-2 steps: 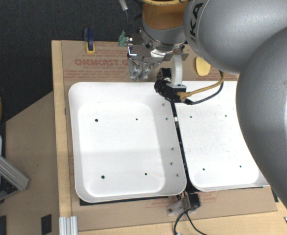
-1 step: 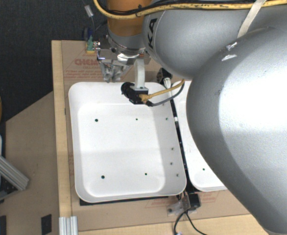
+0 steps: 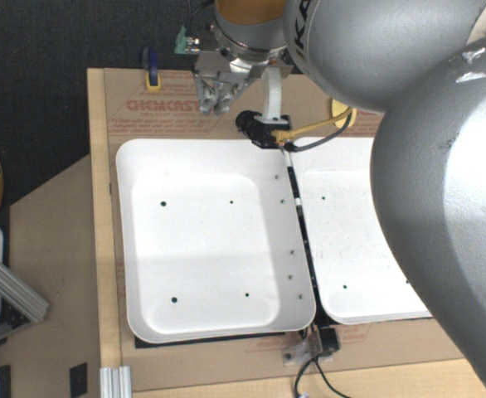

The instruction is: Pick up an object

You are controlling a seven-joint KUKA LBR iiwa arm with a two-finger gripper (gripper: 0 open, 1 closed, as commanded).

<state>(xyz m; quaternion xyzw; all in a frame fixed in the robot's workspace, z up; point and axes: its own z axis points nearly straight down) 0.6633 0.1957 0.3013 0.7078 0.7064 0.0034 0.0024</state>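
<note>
My gripper (image 3: 214, 104) hangs above the far edge of the bench, just beyond the back rim of the left white bin (image 3: 201, 239). Nothing shows between or under it but the brown board. The left bin's floor is plain white with small dark holes. To its right, the right white bin (image 3: 351, 247) touches it along a shared rim. My grey arm (image 3: 409, 98) reaches in from the right and hides much of the right bin.
A brown board (image 3: 106, 139) underlies both bins. At its back left corner stands a blue and yellow clamp (image 3: 152, 67). An aluminium rail (image 3: 11, 288) lies off the bench at the left. A small connector with a cable (image 3: 319, 342) sits at the front between the bins.
</note>
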